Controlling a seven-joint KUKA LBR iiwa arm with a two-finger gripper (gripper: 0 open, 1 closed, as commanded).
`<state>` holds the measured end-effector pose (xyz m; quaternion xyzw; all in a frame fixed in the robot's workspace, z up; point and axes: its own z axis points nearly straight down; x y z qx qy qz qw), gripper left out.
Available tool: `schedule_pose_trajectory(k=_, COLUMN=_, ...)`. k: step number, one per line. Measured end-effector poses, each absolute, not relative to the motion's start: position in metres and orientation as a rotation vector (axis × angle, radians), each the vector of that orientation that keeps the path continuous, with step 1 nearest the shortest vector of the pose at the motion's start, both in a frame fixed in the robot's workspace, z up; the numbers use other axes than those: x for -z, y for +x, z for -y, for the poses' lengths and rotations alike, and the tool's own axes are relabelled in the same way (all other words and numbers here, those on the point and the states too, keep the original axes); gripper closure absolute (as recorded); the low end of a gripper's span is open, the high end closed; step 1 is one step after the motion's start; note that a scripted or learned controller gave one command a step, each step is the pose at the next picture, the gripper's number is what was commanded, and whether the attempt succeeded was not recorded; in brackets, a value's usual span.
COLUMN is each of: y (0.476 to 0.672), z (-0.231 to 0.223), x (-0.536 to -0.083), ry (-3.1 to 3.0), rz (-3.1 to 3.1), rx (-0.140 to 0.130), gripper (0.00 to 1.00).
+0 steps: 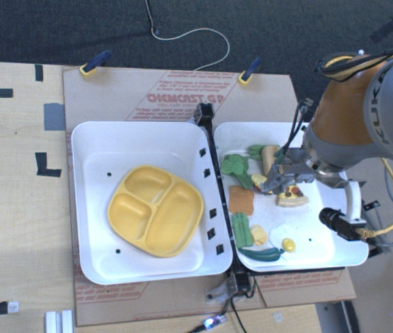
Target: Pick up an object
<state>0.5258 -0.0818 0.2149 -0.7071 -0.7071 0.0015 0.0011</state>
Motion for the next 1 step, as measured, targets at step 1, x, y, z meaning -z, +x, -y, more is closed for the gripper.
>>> schedule_pose_trajectory(k=1, y=0.5388, z=0.0857, x=-0.2213, ry=-2.219, rz=2.223, rx=-0.002, gripper=1.0)
